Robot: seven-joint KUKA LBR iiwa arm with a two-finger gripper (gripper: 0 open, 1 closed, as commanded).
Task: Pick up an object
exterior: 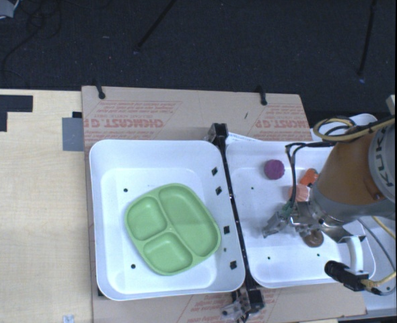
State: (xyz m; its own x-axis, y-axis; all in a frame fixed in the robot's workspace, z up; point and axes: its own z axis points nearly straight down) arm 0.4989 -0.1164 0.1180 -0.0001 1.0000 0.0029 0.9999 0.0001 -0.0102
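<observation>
I have the pincer (274,226) low in the right bin (266,274), fingers apart and gripping nothing (purple ball (274,169) untouched), so the pick remains undone.

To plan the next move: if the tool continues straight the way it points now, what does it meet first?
The tool points left and down, so likely the right bin's bare floor, then the divider between the bins. Depth is unclear.

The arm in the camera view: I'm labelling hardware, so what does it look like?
The arm is bulky and rounded, with a broad orange band and grey casing bearing dark lettering. Black and yellow cables loop beside it. The hand is small, dark grey metal.
</observation>
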